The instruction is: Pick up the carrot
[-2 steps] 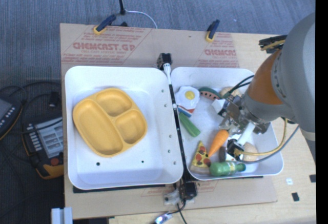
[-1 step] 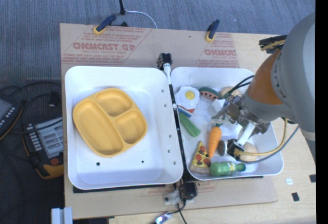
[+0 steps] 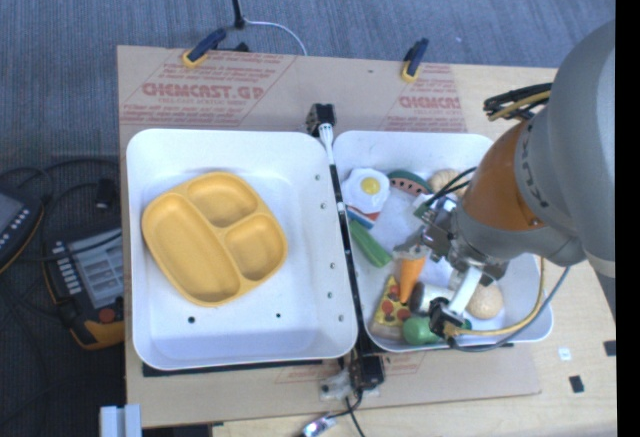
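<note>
Reaching in from the right, the grey arm [image 3: 585, 155] with its orange band [image 3: 500, 185] hangs over the right-hand bin [image 3: 520, 330], and its gripper [image 3: 440, 270] sits low among the toy food there. Whether the gripper is open or closed cannot be told from this slant, since the wrist and cabling hide that part, and nothing can be seen gripped in it. The carrot [image 3: 409, 274] lies just to the gripper's left, a short orange piece pointing roughly upright in the picture, close beside the tool and possibly touching it. Below the carrot sits a pizza slice [image 3: 392, 303], and below the gripper a green rounded piece [image 3: 417, 330]. A fried egg [image 3: 367, 188] lies up and to the left of the gripper, and a pale egg-like ball [image 3: 486, 302] rests to its lower right. Well to the gripper's left, the other bin [image 3: 160, 335] bears a yellow divided plate [image 3: 213, 236].
</note>
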Robot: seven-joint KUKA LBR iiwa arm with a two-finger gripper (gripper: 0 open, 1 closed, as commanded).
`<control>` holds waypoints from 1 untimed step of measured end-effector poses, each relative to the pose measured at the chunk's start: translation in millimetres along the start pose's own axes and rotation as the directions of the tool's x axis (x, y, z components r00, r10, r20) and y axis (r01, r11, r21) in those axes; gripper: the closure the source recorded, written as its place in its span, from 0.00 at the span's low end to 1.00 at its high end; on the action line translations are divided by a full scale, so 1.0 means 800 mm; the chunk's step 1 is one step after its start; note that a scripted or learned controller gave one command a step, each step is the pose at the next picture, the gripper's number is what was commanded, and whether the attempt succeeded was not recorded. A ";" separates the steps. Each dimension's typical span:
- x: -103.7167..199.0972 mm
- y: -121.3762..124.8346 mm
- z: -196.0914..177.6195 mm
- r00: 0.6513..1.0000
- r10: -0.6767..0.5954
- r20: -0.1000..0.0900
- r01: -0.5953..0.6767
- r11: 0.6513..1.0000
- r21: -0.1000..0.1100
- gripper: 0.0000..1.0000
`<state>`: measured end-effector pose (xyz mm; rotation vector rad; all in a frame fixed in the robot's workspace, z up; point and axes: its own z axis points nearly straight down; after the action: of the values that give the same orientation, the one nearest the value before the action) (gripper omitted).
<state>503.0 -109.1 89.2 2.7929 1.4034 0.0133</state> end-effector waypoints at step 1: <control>0.002 0.000 -0.013 1.000 0.000 -0.003 0.000 1.000 0.003 1.00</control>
<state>503.6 -107.9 99.4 2.7960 1.4056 0.0153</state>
